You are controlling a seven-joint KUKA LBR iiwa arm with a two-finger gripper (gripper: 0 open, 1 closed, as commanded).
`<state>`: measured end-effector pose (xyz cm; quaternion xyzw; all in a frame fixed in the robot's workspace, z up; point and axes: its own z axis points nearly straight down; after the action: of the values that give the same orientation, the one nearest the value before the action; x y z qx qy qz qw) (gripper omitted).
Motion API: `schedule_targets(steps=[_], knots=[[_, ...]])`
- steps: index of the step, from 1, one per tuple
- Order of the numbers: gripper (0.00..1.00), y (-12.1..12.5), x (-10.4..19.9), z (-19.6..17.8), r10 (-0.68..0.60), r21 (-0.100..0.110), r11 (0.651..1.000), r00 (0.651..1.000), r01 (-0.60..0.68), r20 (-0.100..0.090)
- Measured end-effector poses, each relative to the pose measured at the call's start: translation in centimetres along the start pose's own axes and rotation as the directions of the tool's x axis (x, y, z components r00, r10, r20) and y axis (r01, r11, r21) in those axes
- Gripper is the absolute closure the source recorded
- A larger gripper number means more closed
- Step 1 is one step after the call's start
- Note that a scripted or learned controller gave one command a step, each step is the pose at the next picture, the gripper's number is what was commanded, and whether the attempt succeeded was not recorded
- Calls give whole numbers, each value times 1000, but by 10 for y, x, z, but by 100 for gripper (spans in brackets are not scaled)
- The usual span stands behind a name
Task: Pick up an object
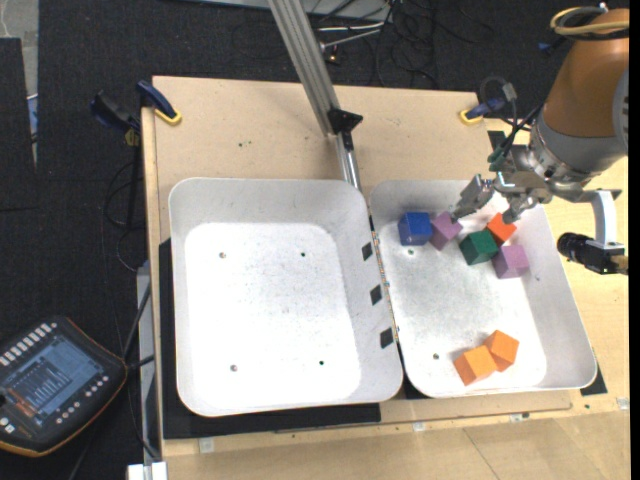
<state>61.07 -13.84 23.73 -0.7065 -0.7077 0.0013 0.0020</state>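
Observation:
My gripper (492, 208) hangs over the back of the right bin (560, 313), open, and I see nothing between its fingers. Just below it lies a cluster of blocks: a blue block (414, 229), a purple block (445, 229) touching it, a green block (479, 247), a red-orange block (501, 230) right by the fingertips, and a second purple block (512, 260). Two orange blocks (487, 357) lie together near the bin's front edge.
The left bin (200, 218) sits alongside, its rim meeting the right bin's in the middle. A metal pole (305, 53) slants in from the top down to the bins' junction. Clamps (160, 103) grip the bench's back corners. A teach pendant (50, 383) lies at the lower left.

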Motion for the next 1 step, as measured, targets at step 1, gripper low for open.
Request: schedule_targets(steps=[1], knots=[[0,1,0,-3,0,-5,1000,1000,0,1]])
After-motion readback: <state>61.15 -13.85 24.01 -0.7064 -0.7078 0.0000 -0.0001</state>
